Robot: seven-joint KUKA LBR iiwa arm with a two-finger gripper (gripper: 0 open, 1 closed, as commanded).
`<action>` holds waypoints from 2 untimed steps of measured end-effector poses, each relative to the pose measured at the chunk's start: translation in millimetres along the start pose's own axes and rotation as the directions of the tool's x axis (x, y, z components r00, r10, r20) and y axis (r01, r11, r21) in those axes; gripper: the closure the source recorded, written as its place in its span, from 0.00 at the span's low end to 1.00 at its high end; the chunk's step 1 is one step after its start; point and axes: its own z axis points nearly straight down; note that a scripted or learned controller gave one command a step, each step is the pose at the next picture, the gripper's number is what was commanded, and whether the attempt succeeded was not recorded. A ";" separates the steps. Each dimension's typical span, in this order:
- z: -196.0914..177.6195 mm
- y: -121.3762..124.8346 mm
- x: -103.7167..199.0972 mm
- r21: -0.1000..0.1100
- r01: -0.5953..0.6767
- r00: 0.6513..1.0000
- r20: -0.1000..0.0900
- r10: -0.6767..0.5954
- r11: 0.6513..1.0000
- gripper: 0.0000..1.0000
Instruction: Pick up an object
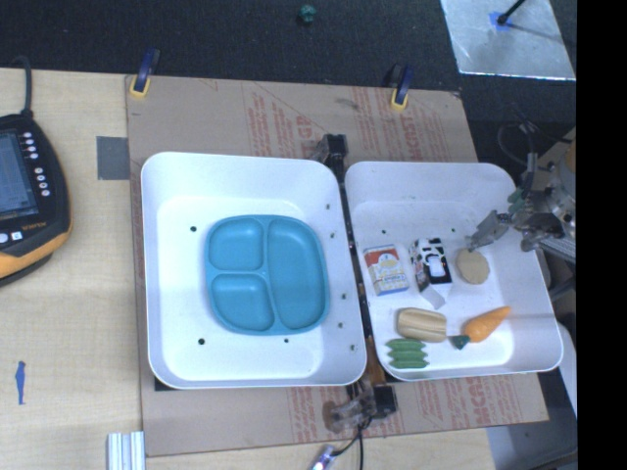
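Where bins meet, a smooth blue plate (pixel 266 273) lies.

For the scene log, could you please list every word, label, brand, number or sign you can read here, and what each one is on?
Nothing can be read with certainty.
Cardboard sheet: rows of red print, too faint and blurred to read.
Small red and white packet: printed label, too small.
Black and white packet: markings, too small.
Orange-edged handheld pendant: screen and buttons, blurred.
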 end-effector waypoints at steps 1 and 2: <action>91.5 15.5 49.2 0.000 -0.001 1.000 0.000 0.001 1.000 0.00; 81.7 15.2 48.8 0.002 0.000 1.000 0.000 0.000 1.000 1.00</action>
